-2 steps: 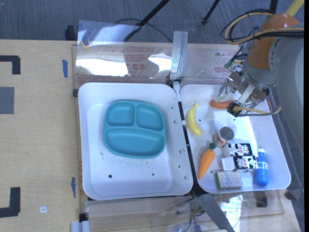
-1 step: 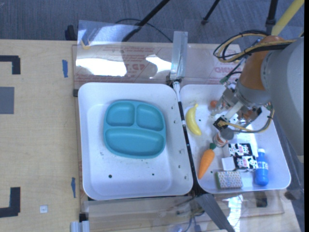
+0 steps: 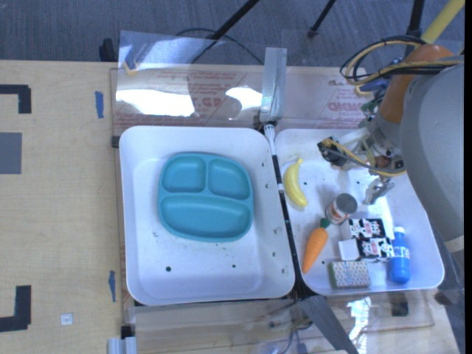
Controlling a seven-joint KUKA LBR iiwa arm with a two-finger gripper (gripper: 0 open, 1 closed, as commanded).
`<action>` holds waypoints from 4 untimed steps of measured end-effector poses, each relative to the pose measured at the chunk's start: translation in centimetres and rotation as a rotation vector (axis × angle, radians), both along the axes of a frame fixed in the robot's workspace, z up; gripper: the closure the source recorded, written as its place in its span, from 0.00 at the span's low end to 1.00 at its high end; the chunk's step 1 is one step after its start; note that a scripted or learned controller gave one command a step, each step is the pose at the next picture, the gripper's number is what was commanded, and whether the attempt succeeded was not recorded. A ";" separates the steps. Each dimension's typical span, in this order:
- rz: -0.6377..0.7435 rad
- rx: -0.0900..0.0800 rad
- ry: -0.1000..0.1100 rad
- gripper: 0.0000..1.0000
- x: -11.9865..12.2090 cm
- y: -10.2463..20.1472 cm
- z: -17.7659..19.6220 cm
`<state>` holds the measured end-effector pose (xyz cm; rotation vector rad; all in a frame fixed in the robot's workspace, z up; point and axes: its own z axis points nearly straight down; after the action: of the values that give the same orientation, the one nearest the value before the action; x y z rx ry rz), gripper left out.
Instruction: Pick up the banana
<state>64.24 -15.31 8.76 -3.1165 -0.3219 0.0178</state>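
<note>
One banana [image 3: 295,184] lies lengthwise up-down the right bin; whether the tool [image 3: 375,191] is open is unclear.

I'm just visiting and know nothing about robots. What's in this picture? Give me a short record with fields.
setting: two white bins side by side on a bench
left bin: holds a blue divided plate
right bin: holds the banana, a carrot, a small can, a blue bottle, patterned boxes, a sponge
banana: lies near the wall between the bins, nothing touching it
gripper: over the right bin, right of the banana, apart from it
task state: banana not yet picked up
</note>
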 end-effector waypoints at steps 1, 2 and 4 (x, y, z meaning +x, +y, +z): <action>-0.001 0.005 0.012 0.00 1.2 -0.7 0.2; 0.000 0.005 0.008 0.00 1.2 -0.9 0.2; 0.044 0.005 0.003 0.00 1.3 -2.6 0.1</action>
<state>65.57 -17.87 8.86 -3.1038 -0.3902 0.0223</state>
